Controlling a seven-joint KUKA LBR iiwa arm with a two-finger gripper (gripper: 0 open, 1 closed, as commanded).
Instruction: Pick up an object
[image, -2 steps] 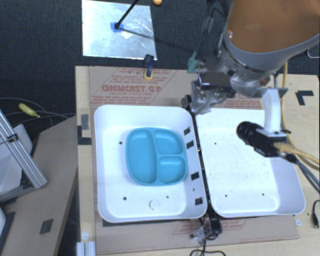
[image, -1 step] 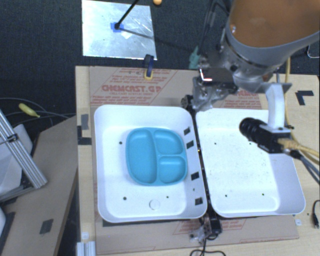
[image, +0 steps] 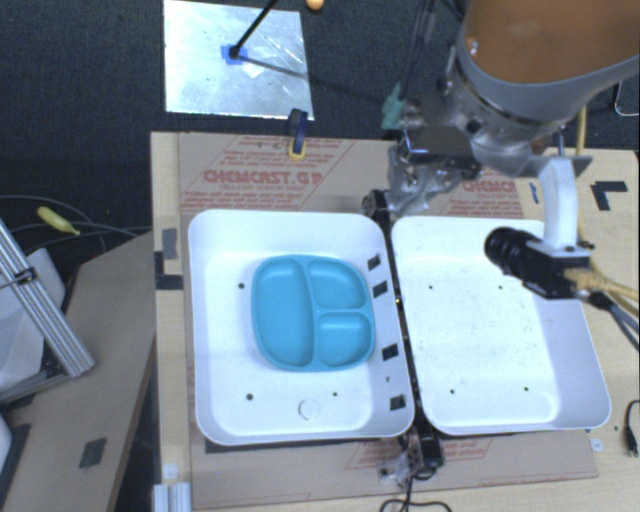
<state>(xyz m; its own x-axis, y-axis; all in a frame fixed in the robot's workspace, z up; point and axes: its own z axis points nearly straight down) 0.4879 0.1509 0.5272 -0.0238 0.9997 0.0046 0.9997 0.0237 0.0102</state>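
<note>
Now the end effector (image: 420, 185), grip unclear, should swing left and drop squarely onto the blue divided plate (image: 312, 312).

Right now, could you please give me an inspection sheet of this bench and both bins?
Surface: cardboard-topped bench bearing two white bins side by side.
Job's things: blue divided plate lies flat in the left bin.
Clutter: right bin shows small dark specks.
Grippers: gripper hangs over the bench beyond the bins, holding nothing visible.
Cables: dark cables run from above toward the wrist.
Surroundings: foil sheet on dark floor; aluminium frame at left.
</note>
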